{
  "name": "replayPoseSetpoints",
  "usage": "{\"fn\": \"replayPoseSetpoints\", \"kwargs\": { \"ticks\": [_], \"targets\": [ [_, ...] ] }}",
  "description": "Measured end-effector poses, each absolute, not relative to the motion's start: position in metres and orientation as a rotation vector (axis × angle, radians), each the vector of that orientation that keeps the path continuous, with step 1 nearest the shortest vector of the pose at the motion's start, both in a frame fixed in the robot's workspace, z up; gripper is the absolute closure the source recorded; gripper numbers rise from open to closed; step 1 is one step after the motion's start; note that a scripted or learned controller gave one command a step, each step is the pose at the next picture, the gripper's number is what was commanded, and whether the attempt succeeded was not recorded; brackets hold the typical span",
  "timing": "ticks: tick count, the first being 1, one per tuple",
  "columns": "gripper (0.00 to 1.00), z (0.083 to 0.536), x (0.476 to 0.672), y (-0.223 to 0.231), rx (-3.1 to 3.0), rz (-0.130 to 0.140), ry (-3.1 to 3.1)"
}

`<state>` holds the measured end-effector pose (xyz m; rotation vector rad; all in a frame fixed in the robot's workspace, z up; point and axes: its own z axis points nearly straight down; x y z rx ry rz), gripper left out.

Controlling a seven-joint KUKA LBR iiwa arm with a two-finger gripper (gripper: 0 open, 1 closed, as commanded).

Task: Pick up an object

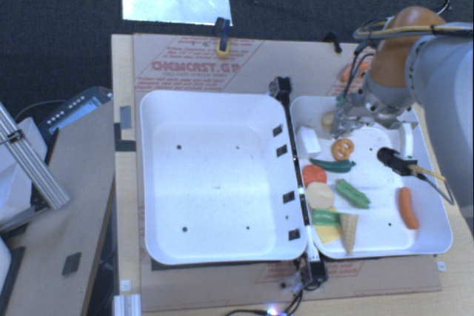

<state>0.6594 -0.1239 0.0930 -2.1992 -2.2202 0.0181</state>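
Observation:
The right bin (pixel 433 237) holds several toy foods. A white block (pixel 309 139) lies at its upper left, with a tan piece (pixel 328 119) just above it. An orange pretzel (pixel 341 149) sits over a dark green pepper (pixel 332 165). Below come a red tomato slice (pixel 314 174), a pale round piece (pixel 321 195), a green pod (pixel 352 193), a green-and-yellow block (pixel 326 224), a cone (pixel 348 231) and an orange sausage (pixel 407 207). My gripper (pixel 342 124) hangs low over the bin's upper part, just above the pretzel and beside the tan piece.
The left bin (pixel 159 111) lies beside the right one, with black clips (pixel 287 152) along the shared wall. An orange object (pixel 346 73) rests on the cardboard behind the right bin. The grey arm (pixel 437 85) covers the bin's upper right corner.

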Motion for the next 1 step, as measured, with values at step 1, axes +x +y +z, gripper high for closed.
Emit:
{"fn": "replayPoseSetpoints", "kwargs": {
  "ticks": [1],
  "targets": [
    [1.0,0.0882,0.6176,-0.1584,-2.228,-0.009,-2.226]
  ]
}}
